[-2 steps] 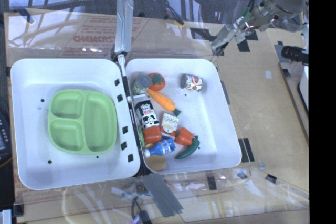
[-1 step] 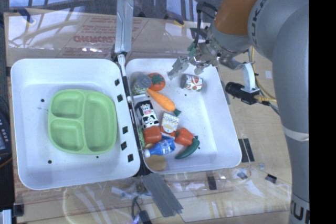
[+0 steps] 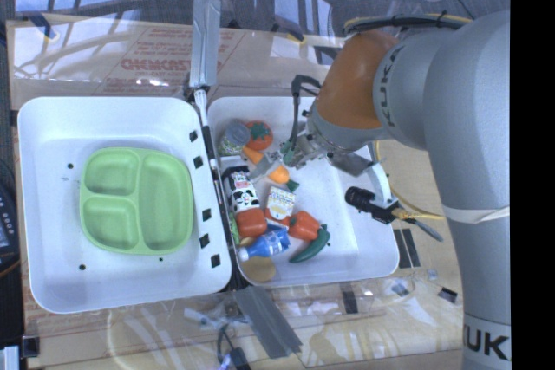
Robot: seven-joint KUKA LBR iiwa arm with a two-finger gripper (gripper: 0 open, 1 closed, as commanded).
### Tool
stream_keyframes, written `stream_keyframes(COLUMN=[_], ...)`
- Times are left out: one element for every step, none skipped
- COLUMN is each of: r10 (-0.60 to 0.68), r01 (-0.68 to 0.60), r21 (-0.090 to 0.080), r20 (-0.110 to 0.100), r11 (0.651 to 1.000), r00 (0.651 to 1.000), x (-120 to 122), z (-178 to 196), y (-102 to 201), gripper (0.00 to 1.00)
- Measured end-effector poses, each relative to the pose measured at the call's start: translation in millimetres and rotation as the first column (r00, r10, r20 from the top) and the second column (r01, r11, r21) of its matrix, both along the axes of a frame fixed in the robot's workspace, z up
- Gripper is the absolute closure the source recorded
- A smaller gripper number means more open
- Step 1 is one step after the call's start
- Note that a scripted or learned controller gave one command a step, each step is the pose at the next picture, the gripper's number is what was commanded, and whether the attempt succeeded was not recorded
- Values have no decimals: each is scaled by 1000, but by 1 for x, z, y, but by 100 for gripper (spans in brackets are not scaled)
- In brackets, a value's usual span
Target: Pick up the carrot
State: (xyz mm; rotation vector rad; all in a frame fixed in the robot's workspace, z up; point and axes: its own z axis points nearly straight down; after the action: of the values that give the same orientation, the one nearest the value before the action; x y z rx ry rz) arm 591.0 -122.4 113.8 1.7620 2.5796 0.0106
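The end effector (image 3: 290, 153) hangs low over the right bin (image 3: 368, 243), near the middle of its far half, with the orange band of the arm (image 3: 355, 87) just above it; whether it is wide or narrow cannot be told. Just below its tip lies the carrot (image 3: 278, 175), a small orange piece on the bin floor, close to the tip though contact cannot be judged. Toward the far left corner of that bin sit a grey round item (image 3: 235, 136) and a tomato (image 3: 258, 134), touching each other. Along the left wall stands a small cow-patterned carton (image 3: 244, 191), with a white packet (image 3: 281, 204) beside it. Nearer the front edge lie a red pepper (image 3: 303, 225), a green chili (image 3: 312, 247), and a blue bottle (image 3: 267, 243). The left bin (image 3: 43, 186) carries a green divided plate (image 3: 137, 199) with 3 compartments at its middle.
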Motion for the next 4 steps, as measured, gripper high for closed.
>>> stream_keyframes(r10=[4,5,-220,-497], r01=[-4,-5,220,498], r21=[-1,-1,7,3], r20=[-4,-4,-10,-20], r11=[1000,1000,975,867], r00=[1000,1000,975,867], x=[-1,-1,-50,-42], z=[9,9,-16,30], y=[0,0,-26,-57], gripper=[100,0,0,0])
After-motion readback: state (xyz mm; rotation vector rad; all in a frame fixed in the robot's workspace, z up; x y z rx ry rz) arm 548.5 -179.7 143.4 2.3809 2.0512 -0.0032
